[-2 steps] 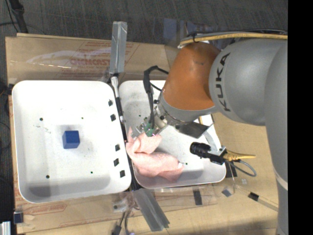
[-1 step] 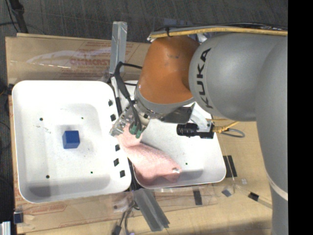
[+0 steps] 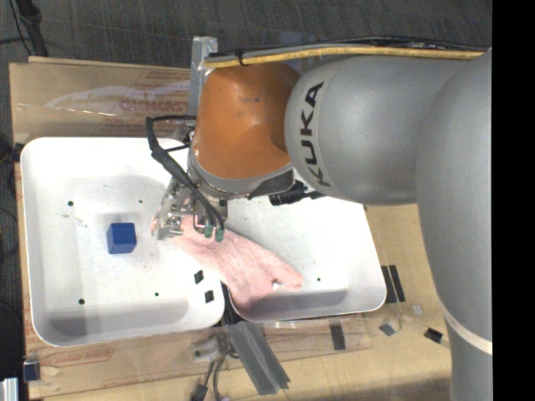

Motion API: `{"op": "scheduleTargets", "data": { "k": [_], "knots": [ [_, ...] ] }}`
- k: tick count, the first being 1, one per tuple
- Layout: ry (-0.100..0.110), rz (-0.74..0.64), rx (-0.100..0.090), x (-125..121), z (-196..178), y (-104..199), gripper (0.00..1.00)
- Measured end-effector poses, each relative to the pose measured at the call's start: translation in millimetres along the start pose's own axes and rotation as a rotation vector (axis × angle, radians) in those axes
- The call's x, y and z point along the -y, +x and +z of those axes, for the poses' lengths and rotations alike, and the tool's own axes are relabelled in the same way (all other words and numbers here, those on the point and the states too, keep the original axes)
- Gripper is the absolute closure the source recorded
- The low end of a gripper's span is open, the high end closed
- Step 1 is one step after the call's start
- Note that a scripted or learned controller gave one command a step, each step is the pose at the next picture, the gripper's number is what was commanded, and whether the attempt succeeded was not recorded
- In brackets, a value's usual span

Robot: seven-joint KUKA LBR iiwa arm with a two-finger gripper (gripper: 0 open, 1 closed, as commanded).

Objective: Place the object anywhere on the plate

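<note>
**Arm low over the bin divide, cube waiting on the left**

Nearest us, along the bench's [image 3: 401, 341] front edge, we see black tape marks and a grey metal bracket [image 3: 255, 357] poking out under the bins. Moving up, the two shallow white bins sit side by side: the left bin [image 3: 50, 224] carries a small blue cube [image 3: 121, 237] lying free on its floor, well apart from everything else. A pink cloth [image 3: 251, 266] drapes from the middle divide into the right bin [image 3: 351, 249].

Over that divide hangs the two-finger gripper [image 3: 188, 222], just above the cloth's upper end and some way right of the cube. We cannot tell whether the claw is released or clenched; the hardware is too cluttered from here.

We see no plate, so if the cube is the object, we judge the task at its opening step: nothing picked. The next move calls for shifting left and descending squarely over the cube.

Beyond, the big grey and orange arm [image 3: 251, 124] looms, with cardboard [image 3: 100, 98] and dark floor [image 3: 251, 7] behind.
</note>
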State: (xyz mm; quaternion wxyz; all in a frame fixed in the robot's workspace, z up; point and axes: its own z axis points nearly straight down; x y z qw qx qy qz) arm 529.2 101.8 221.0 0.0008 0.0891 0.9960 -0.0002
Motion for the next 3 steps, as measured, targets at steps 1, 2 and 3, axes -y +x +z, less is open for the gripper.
{"op": "scheduleTargets", "data": {
  "k": [1,2,3],
  "knots": [
    [0.000,-0.181,0.001,-55.0,-15.4,-2.4,1.00],
    [0.000,-0.183,-0.001,-101.4,-10.7,-0.6,1.00],
    [0.000,-0.183,-0.001,-101.3,-10.9,-0.8,0.00]
  ]
}}
